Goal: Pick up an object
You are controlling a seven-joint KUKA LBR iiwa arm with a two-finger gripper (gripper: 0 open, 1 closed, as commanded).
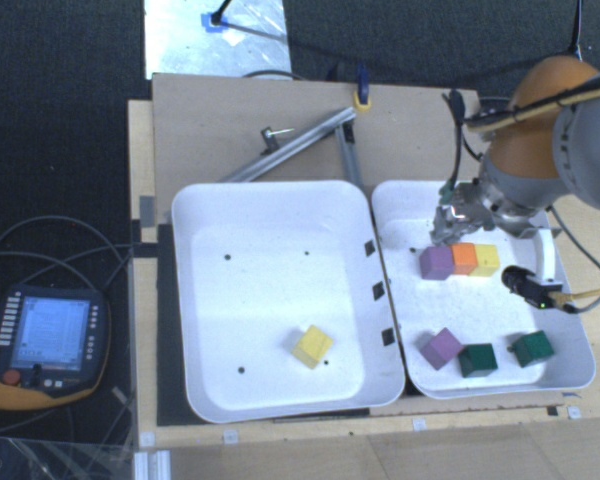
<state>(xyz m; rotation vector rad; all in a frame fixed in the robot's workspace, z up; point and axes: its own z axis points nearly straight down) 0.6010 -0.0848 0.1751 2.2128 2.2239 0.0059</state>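
Jaws (448, 226) are positioned low in the right bin (400, 203), above a purple cube (436, 262) | jaw state cannot be told | orange cube (464, 258) and yellow cube (487, 259) adjoined in a row.

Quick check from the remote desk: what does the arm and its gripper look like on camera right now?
The arm is grey with a rounded orange band above the wrist. Its metallic silver gripper has dark cables running alongside, and a white bracket carrying a black unit.

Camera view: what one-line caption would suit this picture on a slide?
Robot arm's tool hovers just above a row of purple, orange and yellow blocks in the right bin; another yellow block lies in the left bin.
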